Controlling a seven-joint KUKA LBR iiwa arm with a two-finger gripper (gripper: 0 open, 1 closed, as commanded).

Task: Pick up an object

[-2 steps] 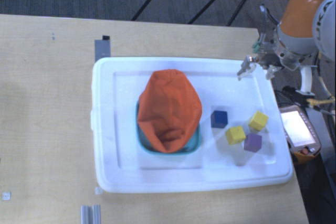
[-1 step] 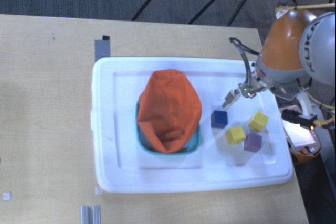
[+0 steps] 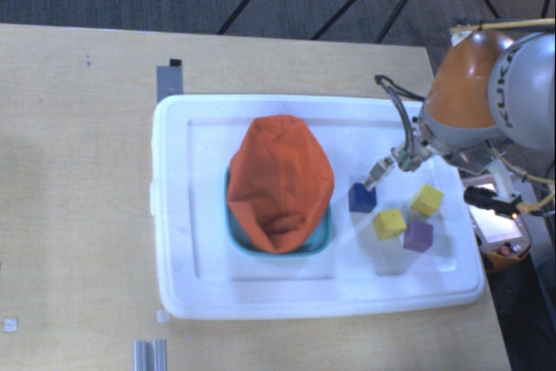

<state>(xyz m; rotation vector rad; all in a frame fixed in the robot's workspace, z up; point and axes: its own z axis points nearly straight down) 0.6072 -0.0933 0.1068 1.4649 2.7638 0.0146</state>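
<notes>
Small blue cube you're after in the white plastic bin, right half, gripper tip apparently touching its top, finger state you cannot tell, 2 yellow cubes and 1 purple cube nearby, orange cloth over teal container left.

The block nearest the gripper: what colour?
Blue, clearest in the camera view.
</notes>
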